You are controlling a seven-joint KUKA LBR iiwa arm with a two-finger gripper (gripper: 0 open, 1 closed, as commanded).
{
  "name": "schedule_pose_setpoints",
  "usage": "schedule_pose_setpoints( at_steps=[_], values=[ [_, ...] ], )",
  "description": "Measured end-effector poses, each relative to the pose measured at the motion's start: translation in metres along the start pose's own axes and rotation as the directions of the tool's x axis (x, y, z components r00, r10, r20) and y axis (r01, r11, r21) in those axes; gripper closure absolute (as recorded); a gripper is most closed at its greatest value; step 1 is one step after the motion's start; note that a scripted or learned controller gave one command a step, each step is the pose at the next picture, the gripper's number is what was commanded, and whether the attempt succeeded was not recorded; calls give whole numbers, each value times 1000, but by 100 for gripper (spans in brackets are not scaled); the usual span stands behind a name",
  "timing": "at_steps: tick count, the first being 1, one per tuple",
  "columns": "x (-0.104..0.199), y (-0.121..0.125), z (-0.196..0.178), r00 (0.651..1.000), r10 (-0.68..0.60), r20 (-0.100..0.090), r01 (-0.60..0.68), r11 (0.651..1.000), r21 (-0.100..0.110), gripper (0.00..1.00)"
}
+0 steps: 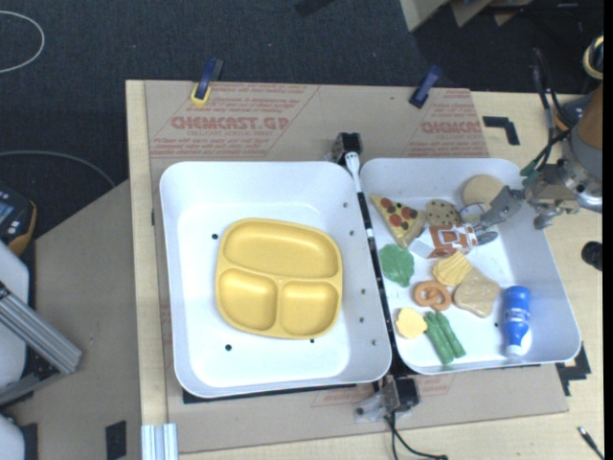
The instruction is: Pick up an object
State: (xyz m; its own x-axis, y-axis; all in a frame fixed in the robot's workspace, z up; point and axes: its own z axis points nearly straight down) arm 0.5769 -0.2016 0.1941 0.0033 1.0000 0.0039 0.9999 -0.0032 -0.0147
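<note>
Nearest the camera, the right bin (560, 300) holds green beans (443, 336) at 6 o'clock, a blue bottle (516, 319) at 4 o'clock, and a yellow piece (410, 324) beside the beans. Mid-bin lie an orange ring (432, 295), a tan bread slice (477, 295), a ridged chip (452, 269) and a green leaf (396, 263). Farther, toward 11 o'clock, a pizza slice (399, 218); toward 12, a cookie (442, 212) and beige round (482, 191). The left bin (182, 257) carries a yellow divided plate (279, 277). The gripper (487, 220) hangs at 1 o'clock over the pretzel piece (447, 240); finger state: cannot tell.
</note>
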Motion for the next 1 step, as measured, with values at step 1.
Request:
schedule_pose_setpoints(
  at_steps=[1],
  values=[
    [0, 3, -8, 1000, -4, 4, 4, 1000, -14, 0]
  ],
)
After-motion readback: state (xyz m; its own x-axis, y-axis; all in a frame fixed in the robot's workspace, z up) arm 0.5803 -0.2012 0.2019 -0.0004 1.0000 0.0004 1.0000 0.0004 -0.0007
